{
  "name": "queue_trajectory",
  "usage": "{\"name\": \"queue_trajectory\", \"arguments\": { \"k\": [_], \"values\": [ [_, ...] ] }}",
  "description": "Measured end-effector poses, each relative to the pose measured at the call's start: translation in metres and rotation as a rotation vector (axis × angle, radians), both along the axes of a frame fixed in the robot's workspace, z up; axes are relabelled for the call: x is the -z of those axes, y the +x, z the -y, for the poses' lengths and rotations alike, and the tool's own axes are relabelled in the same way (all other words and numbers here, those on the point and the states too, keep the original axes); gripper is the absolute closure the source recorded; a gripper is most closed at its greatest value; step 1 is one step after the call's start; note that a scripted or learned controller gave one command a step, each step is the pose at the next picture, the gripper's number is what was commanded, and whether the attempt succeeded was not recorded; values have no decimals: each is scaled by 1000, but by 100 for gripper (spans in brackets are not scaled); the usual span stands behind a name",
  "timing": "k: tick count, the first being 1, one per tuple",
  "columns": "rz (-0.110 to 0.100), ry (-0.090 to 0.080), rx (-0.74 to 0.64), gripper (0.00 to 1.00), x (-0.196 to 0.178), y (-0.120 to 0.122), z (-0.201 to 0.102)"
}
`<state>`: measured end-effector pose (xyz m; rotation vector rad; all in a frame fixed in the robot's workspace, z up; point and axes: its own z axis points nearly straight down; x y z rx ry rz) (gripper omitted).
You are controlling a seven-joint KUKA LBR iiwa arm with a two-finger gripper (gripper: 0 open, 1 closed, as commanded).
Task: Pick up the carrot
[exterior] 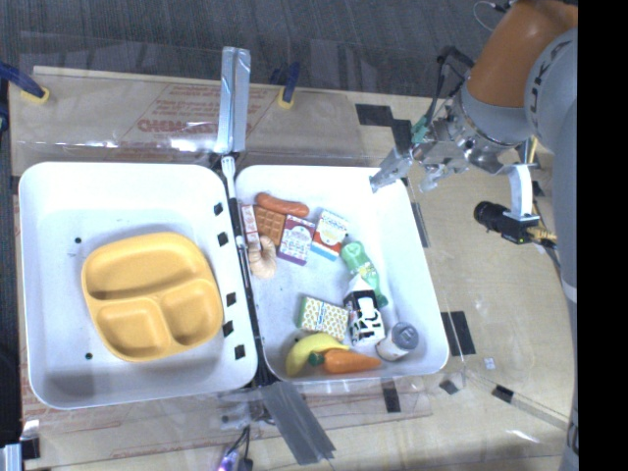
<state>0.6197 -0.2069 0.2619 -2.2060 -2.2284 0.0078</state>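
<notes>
1 carrot (350,362), 1 banana (306,349), 2 bins; jaws (404,170) open, w/ nothing.

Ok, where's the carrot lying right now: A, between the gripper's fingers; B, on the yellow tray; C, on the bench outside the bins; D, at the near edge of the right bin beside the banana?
D: the carrot lies at the right bin's near edge, against the banana.

Two white bins (39,263), one yellow tray (147,292), one carrot (350,362), one banana (309,347), one sausage (283,205)
</notes>
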Motion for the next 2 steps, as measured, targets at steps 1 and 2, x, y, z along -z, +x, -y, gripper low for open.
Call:
{"name": "queue_trajectory", "arguments": {
  "k": [1, 2],
  "values": [
    [4, -1, 100, 0, -101, -26, -77],
    [4, -5, 415, 0, -157, -42, -132]
  ]
}}
